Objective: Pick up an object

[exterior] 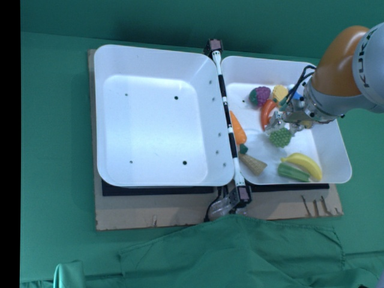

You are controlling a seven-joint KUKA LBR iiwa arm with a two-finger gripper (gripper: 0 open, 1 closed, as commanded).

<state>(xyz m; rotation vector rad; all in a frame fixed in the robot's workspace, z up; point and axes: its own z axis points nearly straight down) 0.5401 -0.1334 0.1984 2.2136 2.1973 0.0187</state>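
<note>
- Two shallow white plastic bins side by side on the green-covered tabletop (54, 131): left bin (156, 122), right bin (333, 155), a black-and-white divider bar (225, 110) between them.
- Eight toy foods counted in the right bin, one of each: purple grape bunch (260, 95), yellow lumpy piece (279, 92), red-orange chilli pepper (266, 113), round green bumpy cluster (279, 137), orange carrot (238, 129), tan cone-shaped piece (252, 163), yellow banana (304, 164), green cucumber (292, 172).
- One small blue item just above the wrist, too hidden to name.
- One grey arm with orange band (342, 59) entering from the right, jaws (281, 125) down directly over the green cluster, touching or just above it.
- Whether clenched or released: cannot tell, tips blurred against the cluster.
- Cluster near the bin's middle, roughly round, no clear long axis.
- Carrot lying along the divider, long axis near-vertical in view, tip toward the top.
- Banana and cucumber side by side, touching, angled down to the right.
</note>
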